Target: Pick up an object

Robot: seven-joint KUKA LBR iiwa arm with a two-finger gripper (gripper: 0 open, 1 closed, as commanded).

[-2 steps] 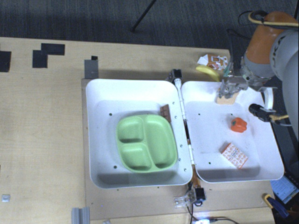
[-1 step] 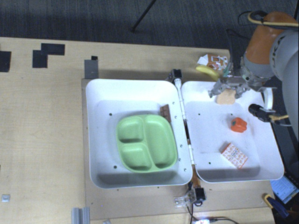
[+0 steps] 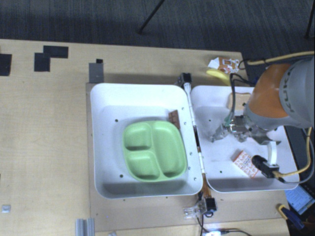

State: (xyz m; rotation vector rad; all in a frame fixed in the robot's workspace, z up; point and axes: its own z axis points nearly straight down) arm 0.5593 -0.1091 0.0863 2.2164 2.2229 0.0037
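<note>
My gripper [image 3: 220, 132] hangs low over the left-middle part of the right bin [image 3: 211, 102], its tip close to the bin floor. A small red and white packet [image 3: 245, 162] lies on that bin's floor, to the right of the gripper and nearer the front, apart from it. In the left bin [image 3: 106, 132] rests a green divided plate [image 3: 154, 149]. A small brown object [image 3: 173, 116] sits at the plate's far right corner, against the bin wall. Nothing is visible at the gripper's tip.
The grey arm with its orange band [image 3: 268, 95] reaches in over the right bin's right side. Behind that bin, on the bench, lie a yellow object [image 3: 216, 74] and a crumpled wrapper [image 3: 225, 63]. A divider rail [image 3: 193, 127] separates the bins.
</note>
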